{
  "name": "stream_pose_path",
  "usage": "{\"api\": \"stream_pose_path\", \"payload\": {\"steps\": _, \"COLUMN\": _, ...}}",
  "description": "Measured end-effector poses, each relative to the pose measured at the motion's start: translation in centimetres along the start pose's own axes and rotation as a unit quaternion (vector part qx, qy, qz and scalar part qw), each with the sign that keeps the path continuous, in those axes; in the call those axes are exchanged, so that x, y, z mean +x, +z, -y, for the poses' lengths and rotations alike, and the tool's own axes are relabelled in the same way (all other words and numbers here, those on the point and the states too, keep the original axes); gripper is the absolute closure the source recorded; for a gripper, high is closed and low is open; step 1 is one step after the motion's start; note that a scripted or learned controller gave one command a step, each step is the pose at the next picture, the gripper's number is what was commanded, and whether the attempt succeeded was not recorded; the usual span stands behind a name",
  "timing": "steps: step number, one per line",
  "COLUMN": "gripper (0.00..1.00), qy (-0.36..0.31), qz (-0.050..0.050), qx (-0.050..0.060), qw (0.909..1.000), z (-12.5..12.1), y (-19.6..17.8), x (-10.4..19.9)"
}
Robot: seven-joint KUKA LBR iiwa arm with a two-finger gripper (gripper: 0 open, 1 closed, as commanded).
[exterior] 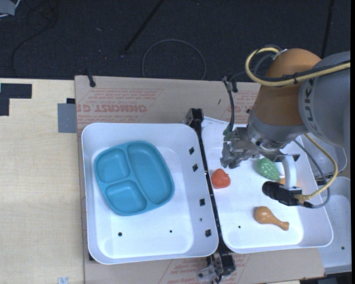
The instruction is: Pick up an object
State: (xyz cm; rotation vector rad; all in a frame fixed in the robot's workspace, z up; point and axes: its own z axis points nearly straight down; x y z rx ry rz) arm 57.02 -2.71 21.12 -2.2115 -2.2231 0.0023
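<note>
Your gripper (232, 157) hangs over the upper left part of the right bin (319, 235), close to the black divider (202, 170) where the two bins meet; whether it is released or clenched cannot be told from this angle, and nothing is visibly between its tips. Just below and left of it, an orange-red object (220, 178) lies on the bin floor near that divider edge. A green object (268, 169) lies to the gripper's right, partly under the wrist. Lower down, a tan drumstick-shaped object (270, 216) rests in open floor, well apart from the front rim. A black fitting (279, 193) on the arm's cabling sits between the green and tan objects. The grey arm (328, 99) covers the bin's upper right corner. In the left bin (142, 244), a blue divided plate (133, 176) occupies the upper left area, leaving bare floor along the front and right walls.
</note>
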Motion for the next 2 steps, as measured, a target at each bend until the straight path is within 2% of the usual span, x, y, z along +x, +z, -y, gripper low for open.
{"api": "stream_pose_path", "payload": {"steps": 1, "gripper": 1.0, "qy": 0.0, "qz": 0.0, "qx": -0.002, "qw": 1.0, "z": 0.3, "y": -1.4, "x": 5.2}}
{"api": "stream_pose_path", "payload": {"steps": 2, "gripper": 1.0, "qy": 0.0, "qz": 0.001, "qx": 0.0, "qw": 1.0, "z": 1.5, "y": -0.7, "x": 10.0}}
